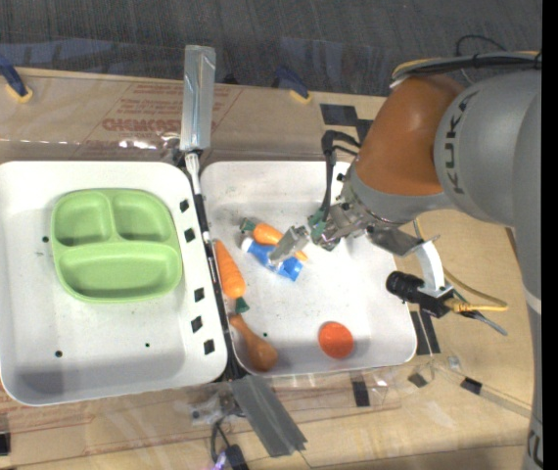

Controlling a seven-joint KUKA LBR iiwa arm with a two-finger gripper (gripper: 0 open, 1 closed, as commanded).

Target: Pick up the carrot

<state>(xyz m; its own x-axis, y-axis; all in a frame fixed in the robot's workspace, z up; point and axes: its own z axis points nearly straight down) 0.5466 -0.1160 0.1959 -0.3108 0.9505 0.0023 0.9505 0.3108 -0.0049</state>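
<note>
Metal-grey, the gripper [294, 245] hangs low over the middle of the right bin [377, 346], its tip above a small blue, white and orange object [271, 249]; whether its fingers are open or closed cannot be told from this angle, and nothing shows between them.

At about eight o'clock from the tip, near but apart, the carrot [229, 271] lies along the bin's left wall, its narrow end pointing to twelve o'clock and a bit of green at its lower end. Below it, at six o'clock from the carrot, a brown pear-shaped piece [254, 345] rests in the bin's near-left corner. At five o'clock from the tip, an orange ball [336, 339] sits near the bin's front wall.

Outward from the gripper, the arm [475, 145] rises toward two o'clock, with its orange band [406, 145] and, on the grey link, white letters that read "KU" before the edge cuts them off.

Across the divider, at nine o'clock, the left bin [24, 360] holds a green sectioned plate [116, 243]. Behind the bins, at eleven o'clock, red print on the cardboard [142, 106] is too faint to read.
</note>
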